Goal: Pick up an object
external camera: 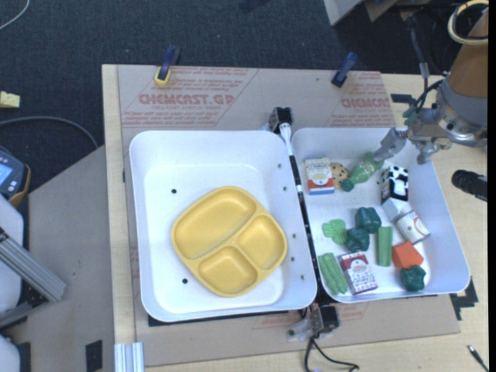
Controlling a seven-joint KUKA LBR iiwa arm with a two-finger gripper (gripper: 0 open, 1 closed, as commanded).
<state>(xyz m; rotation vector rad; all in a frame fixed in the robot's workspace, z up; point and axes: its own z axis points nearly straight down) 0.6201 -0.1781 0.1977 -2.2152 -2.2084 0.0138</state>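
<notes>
"CHEMCAST GP" printed in red on counter sheet (186,99). Pincer (408,140) spread open over right bin (446,208), nothing held.

Two white bins (147,208), one yellow tray (229,240), two clamps (165,66).

— What lettering can be read?

— "CHEMCAST GP" is printed in red on the brown board (194,98) under the bins, well to the left of the gripper (408,142). A second red print of the same kind is seen on the board just left of the gripper, but it is cut off by the right bin (457,250).

— And on the small packages?

— Printing is carried by the white-and-red box (318,175) and the red carton (358,273), too small to be read.
</notes>
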